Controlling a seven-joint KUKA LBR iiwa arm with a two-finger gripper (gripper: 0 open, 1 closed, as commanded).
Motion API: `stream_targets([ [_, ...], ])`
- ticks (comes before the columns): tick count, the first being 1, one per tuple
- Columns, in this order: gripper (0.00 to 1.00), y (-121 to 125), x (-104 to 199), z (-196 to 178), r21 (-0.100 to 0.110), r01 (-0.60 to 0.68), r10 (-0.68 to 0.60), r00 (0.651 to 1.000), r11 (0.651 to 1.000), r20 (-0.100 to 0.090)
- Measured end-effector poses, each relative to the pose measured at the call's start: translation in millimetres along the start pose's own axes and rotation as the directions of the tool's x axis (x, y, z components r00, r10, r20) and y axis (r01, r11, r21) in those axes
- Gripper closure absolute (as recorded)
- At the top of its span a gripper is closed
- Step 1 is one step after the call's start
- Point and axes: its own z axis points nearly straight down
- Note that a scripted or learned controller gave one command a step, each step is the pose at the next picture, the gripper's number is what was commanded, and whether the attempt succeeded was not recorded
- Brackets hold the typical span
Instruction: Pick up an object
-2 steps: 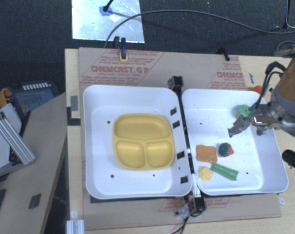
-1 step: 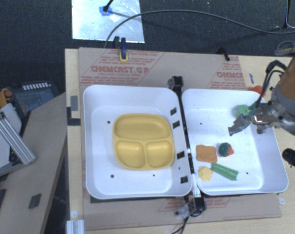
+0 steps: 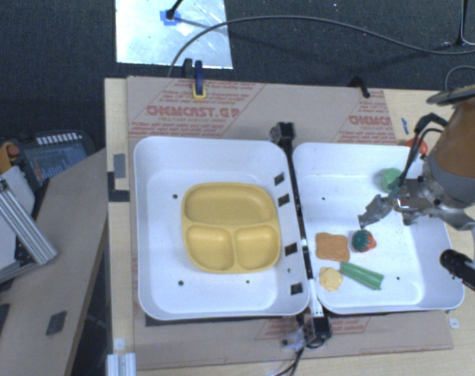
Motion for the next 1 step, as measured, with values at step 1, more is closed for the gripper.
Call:
stream_targets([
  [1,0.00,-2.9,4.4,62.0,0.003,0.000,0.000,1.000,1.000,-0.001],
])
